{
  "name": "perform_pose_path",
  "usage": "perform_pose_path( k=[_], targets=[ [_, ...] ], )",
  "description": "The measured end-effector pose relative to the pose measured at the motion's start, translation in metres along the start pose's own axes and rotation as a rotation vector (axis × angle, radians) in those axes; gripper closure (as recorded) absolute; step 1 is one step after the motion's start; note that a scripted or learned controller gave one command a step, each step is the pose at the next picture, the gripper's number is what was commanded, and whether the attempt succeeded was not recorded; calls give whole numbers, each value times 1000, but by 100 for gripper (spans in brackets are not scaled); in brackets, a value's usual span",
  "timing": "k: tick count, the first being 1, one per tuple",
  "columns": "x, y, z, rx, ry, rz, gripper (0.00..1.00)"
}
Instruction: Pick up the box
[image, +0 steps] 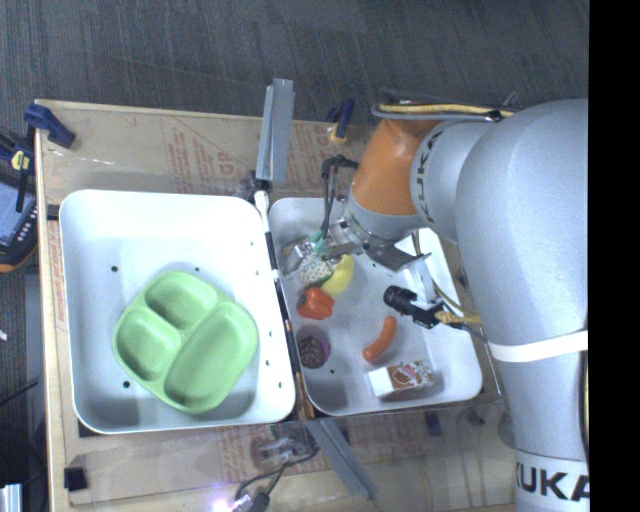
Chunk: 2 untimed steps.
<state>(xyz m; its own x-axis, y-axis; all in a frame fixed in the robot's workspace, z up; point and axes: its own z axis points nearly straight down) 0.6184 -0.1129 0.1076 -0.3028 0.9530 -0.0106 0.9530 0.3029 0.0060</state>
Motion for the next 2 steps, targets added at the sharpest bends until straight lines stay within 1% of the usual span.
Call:
perform_pose_path(
  k=[1, 2],
  targets=[
    [0, 1, -10, -1, -3, -4, 100],
    [0, 1, -10, -1, -3, -5, 0]
  ],
)
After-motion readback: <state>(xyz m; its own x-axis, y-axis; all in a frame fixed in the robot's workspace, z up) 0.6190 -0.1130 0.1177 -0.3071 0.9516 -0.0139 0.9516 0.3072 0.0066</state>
